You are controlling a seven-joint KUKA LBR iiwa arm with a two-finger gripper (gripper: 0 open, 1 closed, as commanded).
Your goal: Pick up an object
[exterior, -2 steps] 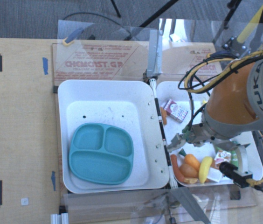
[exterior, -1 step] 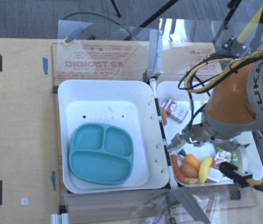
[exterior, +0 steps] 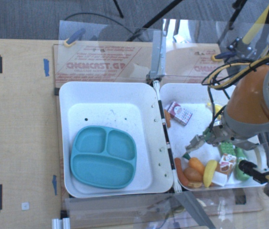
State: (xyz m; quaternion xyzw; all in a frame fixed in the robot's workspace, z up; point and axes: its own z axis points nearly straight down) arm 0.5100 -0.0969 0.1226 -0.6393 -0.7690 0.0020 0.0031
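Note:
My gripper (exterior: 195,144) hangs low over the middle of the right bin (exterior: 191,95), reaching in from the right under the orange wrist band. Just below it lie an orange carrot-like toy (exterior: 196,165), a yellow banana (exterior: 210,172) and a red sausage-shaped toy (exterior: 179,166). A small red and white box (exterior: 179,112) lies apart at the bin's back left. A white and red carton (exterior: 226,164) and green toys (exterior: 242,168) sit under the wrist at the right. Nothing shows clearly in the gripper.
The left bin (exterior: 106,97) holds a teal divided plate (exterior: 104,156). A small orange piece (exterior: 167,120) rests by the wall between the bins. A yellow toy (exterior: 216,109) peeks out behind the arm. Cables hang at the upper right.

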